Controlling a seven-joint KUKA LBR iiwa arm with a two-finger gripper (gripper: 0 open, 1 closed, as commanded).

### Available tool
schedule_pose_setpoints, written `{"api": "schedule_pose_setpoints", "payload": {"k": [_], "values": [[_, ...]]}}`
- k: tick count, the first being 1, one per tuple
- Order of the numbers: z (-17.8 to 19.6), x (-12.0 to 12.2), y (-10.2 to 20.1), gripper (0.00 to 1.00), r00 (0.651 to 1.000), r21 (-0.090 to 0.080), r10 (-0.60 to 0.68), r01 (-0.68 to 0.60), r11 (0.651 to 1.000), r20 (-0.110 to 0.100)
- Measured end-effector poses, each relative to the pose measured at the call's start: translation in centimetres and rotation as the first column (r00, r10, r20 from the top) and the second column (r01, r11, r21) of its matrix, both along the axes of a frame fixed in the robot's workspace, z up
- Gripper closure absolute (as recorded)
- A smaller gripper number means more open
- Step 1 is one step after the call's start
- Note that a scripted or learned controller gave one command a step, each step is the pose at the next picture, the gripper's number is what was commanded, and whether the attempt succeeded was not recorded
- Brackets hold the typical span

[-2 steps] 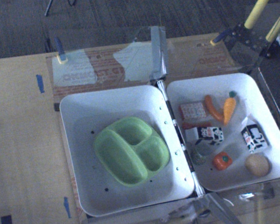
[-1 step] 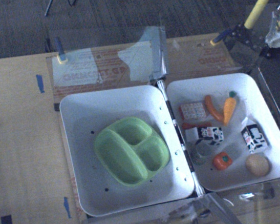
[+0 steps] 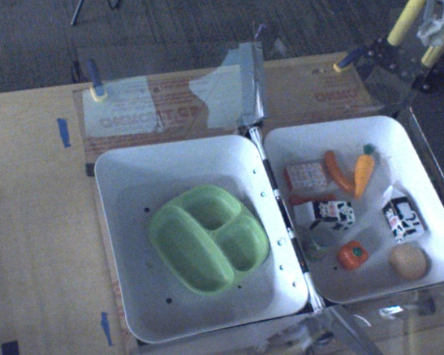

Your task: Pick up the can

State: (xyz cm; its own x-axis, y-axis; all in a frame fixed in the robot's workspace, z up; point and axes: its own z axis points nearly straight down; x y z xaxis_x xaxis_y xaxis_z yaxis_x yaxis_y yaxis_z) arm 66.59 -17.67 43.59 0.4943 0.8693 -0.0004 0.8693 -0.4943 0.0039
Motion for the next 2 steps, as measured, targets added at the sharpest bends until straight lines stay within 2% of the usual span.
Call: {"api": "schedule_pose_setpoints", "payload": {"k": [1,2], "values": [[-0.1,0.1,-2.9,1.0,0.919,0.001,-0.394,0.394,0.919,-0.001],[1.1,0.3,-2.6,1.0,0.921,0.001,-0.388,0.388,0.921,0.002]]}}
